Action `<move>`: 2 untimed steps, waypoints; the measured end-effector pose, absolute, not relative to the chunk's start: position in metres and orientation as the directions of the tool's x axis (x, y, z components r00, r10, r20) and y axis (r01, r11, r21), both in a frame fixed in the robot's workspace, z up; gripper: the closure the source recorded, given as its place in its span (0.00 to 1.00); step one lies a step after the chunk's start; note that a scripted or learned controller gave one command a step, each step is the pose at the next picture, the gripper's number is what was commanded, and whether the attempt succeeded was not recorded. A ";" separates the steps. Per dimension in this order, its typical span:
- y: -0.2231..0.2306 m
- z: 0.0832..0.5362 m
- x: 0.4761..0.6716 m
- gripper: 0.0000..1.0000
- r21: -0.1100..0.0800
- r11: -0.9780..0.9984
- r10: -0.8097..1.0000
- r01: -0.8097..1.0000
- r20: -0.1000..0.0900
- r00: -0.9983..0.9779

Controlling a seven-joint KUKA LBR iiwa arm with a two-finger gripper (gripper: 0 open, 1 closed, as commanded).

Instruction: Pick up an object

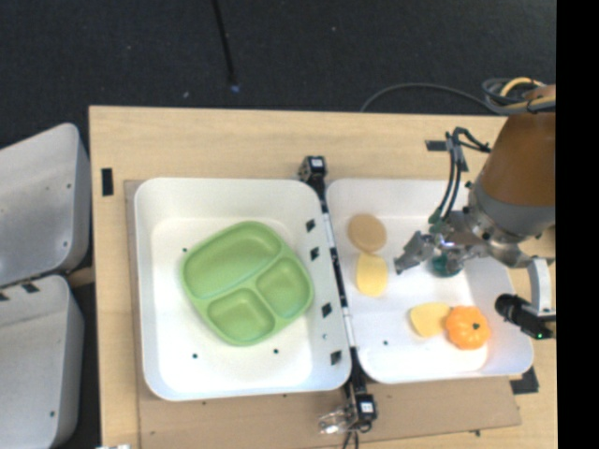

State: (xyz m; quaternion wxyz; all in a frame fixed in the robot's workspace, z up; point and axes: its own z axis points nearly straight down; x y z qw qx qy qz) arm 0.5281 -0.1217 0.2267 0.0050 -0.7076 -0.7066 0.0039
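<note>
In the right bin [487, 368], an orange pumpkin [466, 327] sits nearest, touching a yellow wedge [428, 320]. Beyond lie a yellow piece [372, 275] and a tan disc [367, 233]. The claw [432, 253] hovers beside them, spread open, gripping nothing. The left bin [159, 363] holds a green tray [246, 282].

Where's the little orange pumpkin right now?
The pumpkin sits in the right bin, near its front right corner, beside a yellow piece.
</note>
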 end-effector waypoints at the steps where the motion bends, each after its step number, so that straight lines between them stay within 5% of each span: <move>1: -0.122 0.233 0.531 0.00 0.001 0.001 1.000 1.000 0.000 -0.001; 2: -0.122 0.175 0.521 0.00 -0.005 -0.001 1.000 1.000 0.000 0.001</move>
